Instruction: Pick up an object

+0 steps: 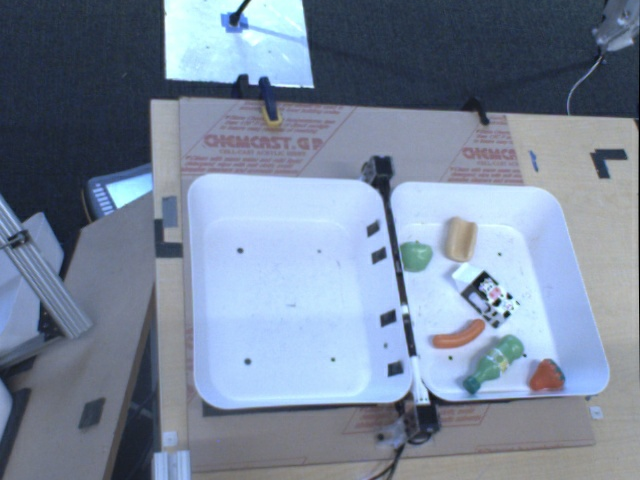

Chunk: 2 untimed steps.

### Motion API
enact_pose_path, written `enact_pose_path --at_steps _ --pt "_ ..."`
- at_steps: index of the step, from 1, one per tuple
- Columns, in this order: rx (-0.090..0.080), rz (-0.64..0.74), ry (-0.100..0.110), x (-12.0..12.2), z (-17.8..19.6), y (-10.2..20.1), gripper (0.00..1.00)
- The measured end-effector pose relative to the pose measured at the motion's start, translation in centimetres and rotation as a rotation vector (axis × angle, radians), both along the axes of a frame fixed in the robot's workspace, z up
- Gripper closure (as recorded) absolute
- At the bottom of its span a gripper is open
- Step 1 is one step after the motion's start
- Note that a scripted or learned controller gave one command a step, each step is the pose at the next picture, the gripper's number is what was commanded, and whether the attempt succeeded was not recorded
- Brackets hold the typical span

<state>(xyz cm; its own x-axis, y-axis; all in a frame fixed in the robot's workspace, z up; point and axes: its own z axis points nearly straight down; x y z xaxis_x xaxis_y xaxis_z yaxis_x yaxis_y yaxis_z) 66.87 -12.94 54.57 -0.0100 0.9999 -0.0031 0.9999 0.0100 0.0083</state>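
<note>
The tabletop (560, 143) is light brown wood. A big flat sheet of cardboard (330, 138) with red letters lies on it and covers most of the top. 2 black clamps and 1 yellow clamp (270, 116) pinch the sheet at the far edge of the tabletop. 2 white bins sit on the sheet, side by side and touching in the middle. The left bin (290, 203) is nearer the left edge of the tabletop. The right bin (575, 288) is nearer the right edge. Black marks (606, 160) show on the bare wood near the far right corner.
</note>
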Motion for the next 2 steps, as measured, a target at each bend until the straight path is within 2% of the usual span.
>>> enact_pose_path --at_steps 2 --pt "0.004 -0.001 0.006 0.0 -1.1 10.1 1.00"
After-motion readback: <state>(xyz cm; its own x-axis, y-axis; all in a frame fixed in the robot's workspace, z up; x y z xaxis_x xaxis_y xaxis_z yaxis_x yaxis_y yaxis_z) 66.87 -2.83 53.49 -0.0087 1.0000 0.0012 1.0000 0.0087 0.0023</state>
